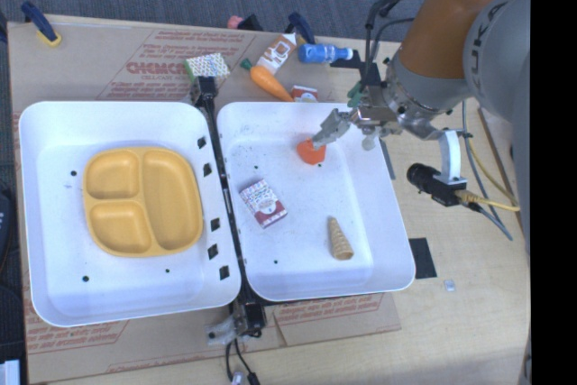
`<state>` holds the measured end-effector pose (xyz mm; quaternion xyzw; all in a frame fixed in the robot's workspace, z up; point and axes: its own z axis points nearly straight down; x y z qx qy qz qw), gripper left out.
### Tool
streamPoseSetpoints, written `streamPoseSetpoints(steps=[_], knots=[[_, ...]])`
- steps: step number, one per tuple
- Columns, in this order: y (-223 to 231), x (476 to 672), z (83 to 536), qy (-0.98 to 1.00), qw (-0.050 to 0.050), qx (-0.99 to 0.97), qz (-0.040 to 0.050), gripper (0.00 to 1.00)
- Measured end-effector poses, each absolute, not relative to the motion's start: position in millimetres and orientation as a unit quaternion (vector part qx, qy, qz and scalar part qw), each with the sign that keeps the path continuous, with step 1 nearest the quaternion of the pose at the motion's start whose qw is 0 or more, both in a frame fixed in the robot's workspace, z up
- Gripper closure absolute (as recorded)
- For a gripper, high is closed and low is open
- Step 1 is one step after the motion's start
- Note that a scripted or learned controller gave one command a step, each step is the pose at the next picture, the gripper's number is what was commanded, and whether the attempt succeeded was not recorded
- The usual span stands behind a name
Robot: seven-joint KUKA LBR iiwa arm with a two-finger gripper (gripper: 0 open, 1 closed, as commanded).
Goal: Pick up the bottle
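A small blue bottle (317, 54) with a pale cap lies on its side on the cardboard behind the right bin (379, 221). Just left of it lies a white bottle with an orange label (278, 52). My gripper (330, 130) hangs over the back of the right bin, reaching in from the right. Its tip sits just above and right of a red-orange round object (311, 152) on the bin floor. Both bottles lie outside the bin, behind and left of the gripper, and I see nothing held in it.
The right bin also holds a small red-and-white carton (262, 203) and an ice-cream cone (340, 239). A yellow divided plate (142, 199) lies in the left bin (45, 284). A carrot (269, 83) and a patterned box (208, 66) sit on the cardboard behind the bins.
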<state>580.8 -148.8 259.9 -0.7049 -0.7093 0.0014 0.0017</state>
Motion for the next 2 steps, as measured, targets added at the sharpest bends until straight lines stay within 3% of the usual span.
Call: streamPoseSetpoints(steps=[1,2], knots=[[-146,638.4,132,-0.665,0.002,-0.747,0.0019,0.0],[-161,602.9,91,-0.47,0.003,-0.883,0.0022,0.0]])
